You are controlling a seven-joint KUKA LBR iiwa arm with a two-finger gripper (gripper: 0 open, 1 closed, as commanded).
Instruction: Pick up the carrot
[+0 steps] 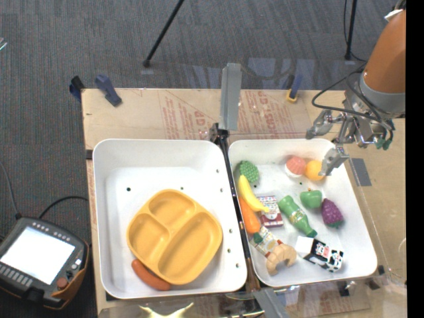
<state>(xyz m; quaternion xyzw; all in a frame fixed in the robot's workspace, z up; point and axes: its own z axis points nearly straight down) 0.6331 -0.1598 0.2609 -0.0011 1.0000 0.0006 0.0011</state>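
Note:
The carrot [250, 218] is a short orange piece lying along the left wall of the right bin [368, 234], partly under a yellow banana [249, 194]. My gripper [327, 140] hangs over the bin's far right corner, well to the right of the carrot and above it. Its fingers are spread open with nothing between them. The lower finger [331, 159] hangs just beside a small orange fruit [314, 170].
The right bin also holds a pink-white fruit [295, 165], a green pepper [311, 198], a purple fruit [332, 212], a green bottle [297, 215], small cartons [324, 254] and a bread piece [281, 257]. In the left bin lie a yellow divided plate [175, 236] and a sausage [151, 275].

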